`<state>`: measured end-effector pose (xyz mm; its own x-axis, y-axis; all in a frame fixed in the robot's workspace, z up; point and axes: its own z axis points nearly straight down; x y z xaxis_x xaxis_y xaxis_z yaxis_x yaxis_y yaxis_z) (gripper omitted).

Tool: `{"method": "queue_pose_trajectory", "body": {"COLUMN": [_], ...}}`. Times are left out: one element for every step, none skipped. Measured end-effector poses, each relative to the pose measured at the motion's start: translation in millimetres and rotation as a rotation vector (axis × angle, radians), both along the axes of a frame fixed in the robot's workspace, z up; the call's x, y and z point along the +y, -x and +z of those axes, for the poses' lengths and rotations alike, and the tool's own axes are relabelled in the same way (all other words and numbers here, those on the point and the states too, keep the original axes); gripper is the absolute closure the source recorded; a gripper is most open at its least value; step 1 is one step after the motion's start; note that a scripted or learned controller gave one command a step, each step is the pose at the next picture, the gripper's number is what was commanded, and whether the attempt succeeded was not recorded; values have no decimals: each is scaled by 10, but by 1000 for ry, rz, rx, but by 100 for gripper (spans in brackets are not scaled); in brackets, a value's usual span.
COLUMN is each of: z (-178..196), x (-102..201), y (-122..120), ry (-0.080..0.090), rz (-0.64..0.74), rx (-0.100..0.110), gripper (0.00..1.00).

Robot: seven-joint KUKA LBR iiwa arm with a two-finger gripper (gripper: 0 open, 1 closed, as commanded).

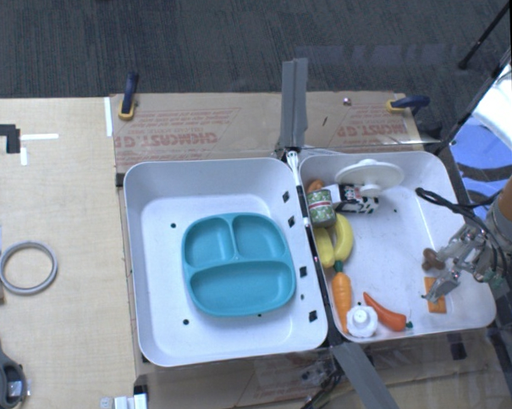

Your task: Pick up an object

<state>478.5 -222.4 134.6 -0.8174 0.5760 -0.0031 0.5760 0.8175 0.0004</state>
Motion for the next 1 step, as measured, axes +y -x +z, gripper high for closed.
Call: {"method": "queue_pose_trajectory", "body": {"z": [-431], "x": [408], "y": [-99], "ry": [-2], "rz": [20], "rx": [2], "gripper": [0]}}
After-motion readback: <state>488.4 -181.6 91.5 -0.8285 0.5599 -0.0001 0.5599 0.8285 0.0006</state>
